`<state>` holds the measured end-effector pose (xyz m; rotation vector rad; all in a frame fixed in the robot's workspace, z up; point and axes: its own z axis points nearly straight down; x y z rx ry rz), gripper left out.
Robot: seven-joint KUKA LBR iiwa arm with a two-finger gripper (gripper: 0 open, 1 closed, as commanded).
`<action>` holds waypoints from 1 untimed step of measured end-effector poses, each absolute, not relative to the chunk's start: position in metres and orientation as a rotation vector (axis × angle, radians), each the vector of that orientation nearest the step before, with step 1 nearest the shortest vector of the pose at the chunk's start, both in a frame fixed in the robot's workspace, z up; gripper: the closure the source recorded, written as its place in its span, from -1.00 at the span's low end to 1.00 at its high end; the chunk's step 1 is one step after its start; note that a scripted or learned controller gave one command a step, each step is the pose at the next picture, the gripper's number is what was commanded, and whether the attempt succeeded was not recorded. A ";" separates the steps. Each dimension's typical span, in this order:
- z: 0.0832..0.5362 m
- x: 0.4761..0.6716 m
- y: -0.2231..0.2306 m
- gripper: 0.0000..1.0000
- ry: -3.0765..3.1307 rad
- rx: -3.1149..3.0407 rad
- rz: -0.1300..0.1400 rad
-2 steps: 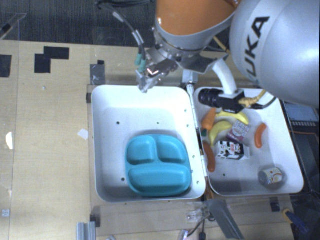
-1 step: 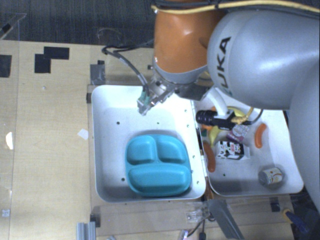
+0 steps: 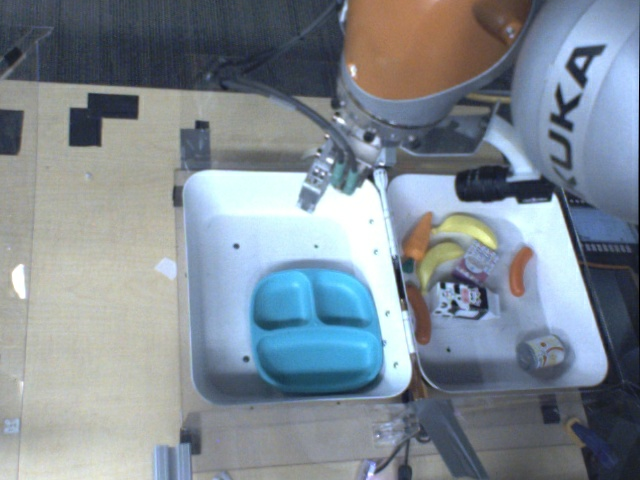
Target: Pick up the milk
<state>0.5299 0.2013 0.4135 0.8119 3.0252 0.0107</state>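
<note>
Orange band of the arm (image 3: pixel 430 28) fills the top of the camera view, grey KUKA casing beside it at the right. Below the wrist the hand (image 3: pixel 322 186) hangs over the far rim of the left bin (image 3: pixel 215 268), tilted toward the left. Its fingers (image 3: pixel 312 190) point down and away; whether they stand apart or together I cannot tell from this angle. Nothing sits between them that I can see.

Left bin: one blue divided tray (image 3: pixel 315 328), three compartments, lying flat toward the near side.

Right bin (image 3: pixel 585 348): the milk (image 3: pixel 466 299), a small carton with black-and-white patches, lies flat near the middle, well apart from the hand. Just beyond it, touching or nearly so, a small packet with pink print (image 3: pixel 481 260). Two yellow bananas (image 3: pixel 450 243) curve beside the packet on the far-left side. An orange carrot (image 3: pixel 419 232) lies at the bananas' left end. A reddish sausage (image 3: pixel 519 270) lies to the right of the packet, a second one (image 3: pixel 420 315) lies along the bin's left wall, just left of the milk. A small tin (image 3: pixel 541 352) lies on its side in the near-right corner.

Pale wooden table (image 3: pixel 90 268) carries both bins.
</note>
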 end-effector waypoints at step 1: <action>0.291 0.515 0.236 1.00 3.096 0.508 0.007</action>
